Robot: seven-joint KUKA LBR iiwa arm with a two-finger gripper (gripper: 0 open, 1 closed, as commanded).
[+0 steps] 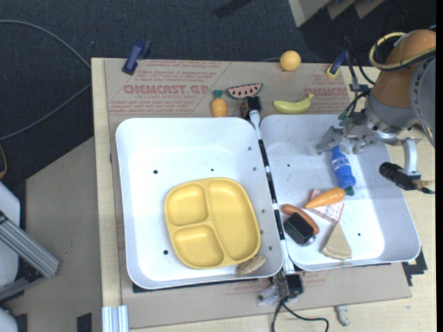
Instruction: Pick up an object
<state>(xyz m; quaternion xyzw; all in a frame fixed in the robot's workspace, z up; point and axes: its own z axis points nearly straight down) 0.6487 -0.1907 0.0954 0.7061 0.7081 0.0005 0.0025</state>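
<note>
Tabletop's right bin (387,244) has the gripper (344,138), grip state unclear, just over a blue bottle (342,170) lying far-to-near

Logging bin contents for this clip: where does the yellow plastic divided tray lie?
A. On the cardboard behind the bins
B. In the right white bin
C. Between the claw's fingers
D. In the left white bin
D: the yellow plastic divided tray lies flat on the floor of the left white bin, while the arm's claw is over the right white bin by the blue bottle.
</note>
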